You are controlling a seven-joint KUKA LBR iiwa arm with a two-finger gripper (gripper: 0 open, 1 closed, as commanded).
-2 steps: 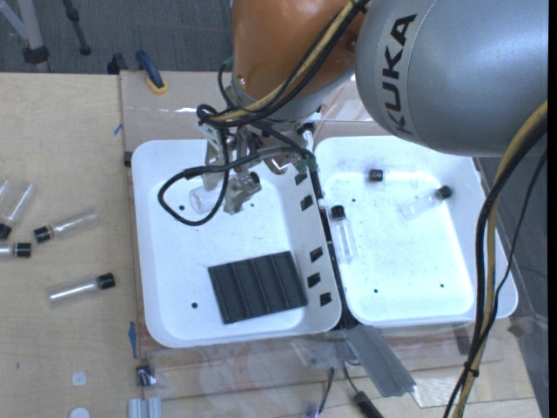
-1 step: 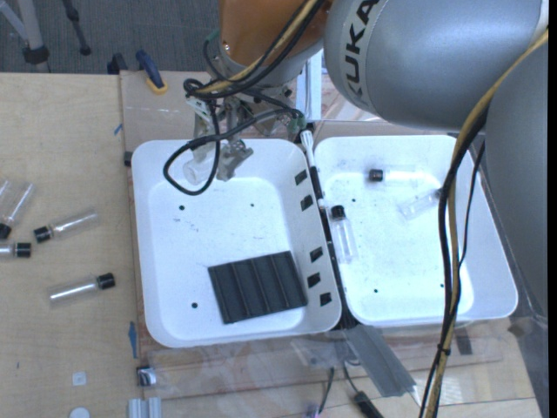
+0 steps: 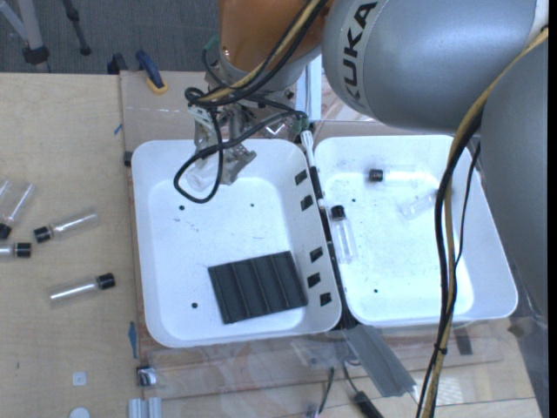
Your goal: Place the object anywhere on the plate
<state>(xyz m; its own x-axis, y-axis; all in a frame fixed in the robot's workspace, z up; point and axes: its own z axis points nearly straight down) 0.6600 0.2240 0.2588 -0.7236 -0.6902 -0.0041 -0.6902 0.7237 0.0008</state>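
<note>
The gripper [image 3: 219, 159] hangs over the far part of the left bin [image 3: 157, 259], and between its fingers a clear vial [image 3: 202, 174] seems to be held, so it is closed on this vial. The dark ribbed plate [image 3: 256, 287] lies in the near part of the same bin, well apart from the gripper. In the right bin [image 3: 487, 294] lie more vials [image 3: 341, 232]. Other vials [image 3: 83, 286] rest on the desk [image 3: 61, 347] to the left.

We see a bulky grey arm [image 3: 435, 50] lettered KUKA, an orange band [image 3: 261, 16], yellow and black cables [image 3: 204, 177], and a metal claw [image 3: 222, 159].
</note>
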